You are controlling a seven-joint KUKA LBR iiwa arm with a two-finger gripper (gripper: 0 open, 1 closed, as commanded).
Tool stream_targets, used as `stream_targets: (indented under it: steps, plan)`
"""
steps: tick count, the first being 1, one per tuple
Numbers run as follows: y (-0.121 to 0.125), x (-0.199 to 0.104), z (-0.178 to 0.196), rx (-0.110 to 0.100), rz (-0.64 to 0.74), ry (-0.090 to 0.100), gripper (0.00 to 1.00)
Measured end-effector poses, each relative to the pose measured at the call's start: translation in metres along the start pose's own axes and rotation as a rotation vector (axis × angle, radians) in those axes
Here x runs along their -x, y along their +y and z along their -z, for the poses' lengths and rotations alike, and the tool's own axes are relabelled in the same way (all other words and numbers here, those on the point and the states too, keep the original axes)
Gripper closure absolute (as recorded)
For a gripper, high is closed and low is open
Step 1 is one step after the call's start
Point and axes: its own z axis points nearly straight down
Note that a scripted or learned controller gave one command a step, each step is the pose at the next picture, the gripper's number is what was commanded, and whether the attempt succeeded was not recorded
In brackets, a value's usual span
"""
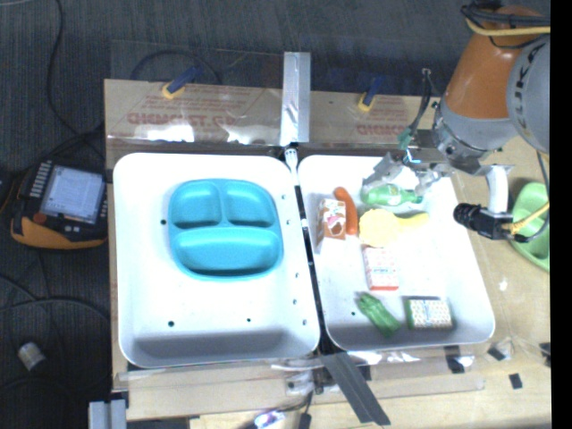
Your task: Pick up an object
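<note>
Green object (pixel 391 194) lies lengthwise left-to-right beneath the fingers (pixel 402 172); their grip state is unclear.

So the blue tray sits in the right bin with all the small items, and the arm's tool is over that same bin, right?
Not quite. The camera view shows the blue tray in the left bin. The small items lie in the right bin, and the tool is over that right bin.

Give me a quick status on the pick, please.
Claw low over right bin's far end, right at green item. Grasp unconfirmed. Yellow piece and orange carrot crowd alongside.
</note>
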Motion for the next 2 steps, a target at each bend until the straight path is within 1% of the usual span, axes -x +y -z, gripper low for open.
stream_targets:
  steps: [1, 2]
  plan:
    - [0.013, 0.018, -0.134, 0.001, -0.144, -0.007, 0.0]
    - [0.002, 0.055, -0.144, 0.01, 0.033, -0.005, 0.0]
